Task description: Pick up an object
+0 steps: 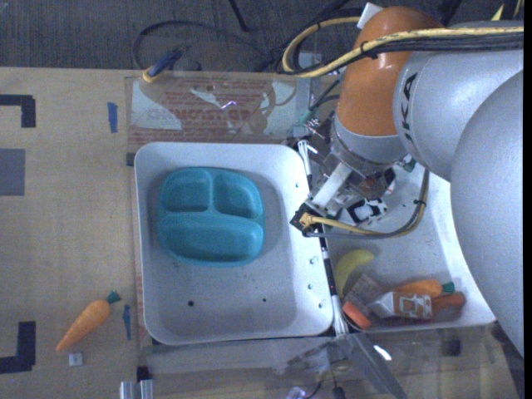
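I cannot tell if my gripper (359, 209) is open or closed. It hangs over the right bin (434, 227), near its left wall. Just beside it lies a yellow piece (353, 264), and further away an orange carrot (426, 289). The left bin (249, 314) holds a blue plate (210, 214).

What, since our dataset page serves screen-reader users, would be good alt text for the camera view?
A grey-and-orange robot arm reaches over the right white bin, which holds a yellow piece and an orange packet. The left bin holds a blue divided plate; a toy carrot lies on the bench outside it.
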Motion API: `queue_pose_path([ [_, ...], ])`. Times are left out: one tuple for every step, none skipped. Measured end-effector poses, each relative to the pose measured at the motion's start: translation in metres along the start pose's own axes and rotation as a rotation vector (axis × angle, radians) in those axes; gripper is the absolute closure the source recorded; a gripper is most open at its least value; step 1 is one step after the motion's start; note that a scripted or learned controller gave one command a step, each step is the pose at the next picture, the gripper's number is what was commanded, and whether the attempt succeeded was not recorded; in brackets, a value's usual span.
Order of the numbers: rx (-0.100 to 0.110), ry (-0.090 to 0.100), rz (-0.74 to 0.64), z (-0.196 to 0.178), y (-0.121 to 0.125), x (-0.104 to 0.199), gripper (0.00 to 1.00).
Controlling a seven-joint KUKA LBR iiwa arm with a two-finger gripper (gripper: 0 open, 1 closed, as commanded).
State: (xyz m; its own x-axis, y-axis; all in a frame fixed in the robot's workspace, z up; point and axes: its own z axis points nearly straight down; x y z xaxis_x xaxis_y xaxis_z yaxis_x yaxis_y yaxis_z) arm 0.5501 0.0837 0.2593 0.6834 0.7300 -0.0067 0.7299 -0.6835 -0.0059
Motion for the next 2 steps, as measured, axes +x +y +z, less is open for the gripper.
queue_pose_path([
  [0.000,0.000,0.000,0.000,0.000,0.000,0.00],
  [-0.002,0.003,-0.037,0.077,0.081,-0.099,0.00],
])
